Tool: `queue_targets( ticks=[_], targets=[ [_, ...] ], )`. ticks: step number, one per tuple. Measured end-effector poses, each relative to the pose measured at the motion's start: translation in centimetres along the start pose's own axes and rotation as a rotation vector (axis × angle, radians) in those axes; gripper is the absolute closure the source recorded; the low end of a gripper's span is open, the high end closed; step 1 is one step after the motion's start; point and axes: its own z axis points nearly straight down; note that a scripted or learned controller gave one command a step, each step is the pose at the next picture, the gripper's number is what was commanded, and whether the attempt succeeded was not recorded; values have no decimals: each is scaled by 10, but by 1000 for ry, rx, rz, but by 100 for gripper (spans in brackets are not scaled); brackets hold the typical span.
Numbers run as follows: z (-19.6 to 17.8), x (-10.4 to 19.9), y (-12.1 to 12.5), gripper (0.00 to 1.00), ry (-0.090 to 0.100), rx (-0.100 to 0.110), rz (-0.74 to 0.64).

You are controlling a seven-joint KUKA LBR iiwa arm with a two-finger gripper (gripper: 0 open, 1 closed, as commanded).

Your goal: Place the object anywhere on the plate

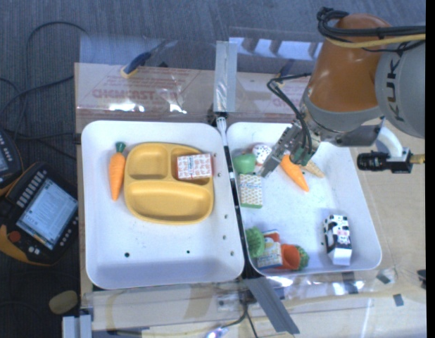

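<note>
The two-finger gripper (293, 155) hangs over the right bin (365, 210), fingers clamped on a small orange toy carrot (296, 173), with the yellow compartmented plastic plate (161, 203) waiting at nine o'clock, the placing judged undone.

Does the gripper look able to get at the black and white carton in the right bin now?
Probably yes. The black and white carton stands alone near the right bin's lower right corner, with bare floor around it, and the gripper hangs above the same bin.
</note>
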Motion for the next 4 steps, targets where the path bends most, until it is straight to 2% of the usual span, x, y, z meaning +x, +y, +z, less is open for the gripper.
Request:
queue_targets(
  ticks=[1, 2, 3, 4],
  targets=[
    [73, 89, 52, 100, 4, -3, -59],
    [72, 90, -18, 100, 2, -3, -435],
    [73, 90, -18, 0, 2, -4, -435],
    [72, 90, -18, 0, 2, -4, -638]
  ],
)
